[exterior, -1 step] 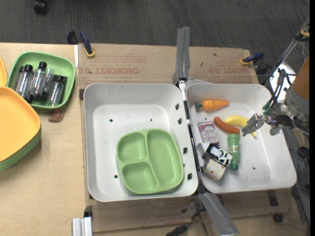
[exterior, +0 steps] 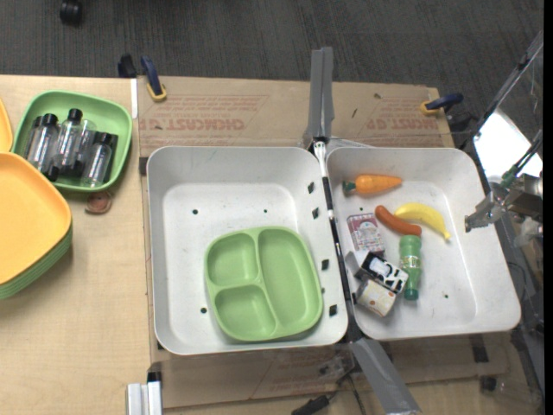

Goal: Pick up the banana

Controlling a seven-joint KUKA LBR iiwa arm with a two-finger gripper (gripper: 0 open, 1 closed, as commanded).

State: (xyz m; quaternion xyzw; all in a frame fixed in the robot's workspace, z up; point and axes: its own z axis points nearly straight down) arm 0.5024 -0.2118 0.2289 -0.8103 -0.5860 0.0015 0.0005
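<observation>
Pincer: the gripper (exterior: 480,217) sits at the right bin's (exterior: 467,314) right rim, beside the banana but apart from it; whether its tips are spread or pressed together I cannot tell from where I'm looking.
Banana: one banana (exterior: 424,217), yellow, lying in the right bin's upper half, its left end just beside the red sausage (exterior: 397,220).
Risk, crowding: closing on the banana could catch the sausage too, or push the banana into the green bottle (exterior: 410,266) below it.
Risk, shape: curved and smooth, so I'd guess it could roll or slip out of a pinch placed off-centre.
Bins: two, the left bin (exterior: 173,232) holding one green divided tray (exterior: 262,282).
Right bin small things: one carrot (exterior: 373,183), one sausage, one green bottle, one pink-printed packet (exterior: 364,231), one black-and-white item (exterior: 383,271), one small box (exterior: 375,299).
</observation>
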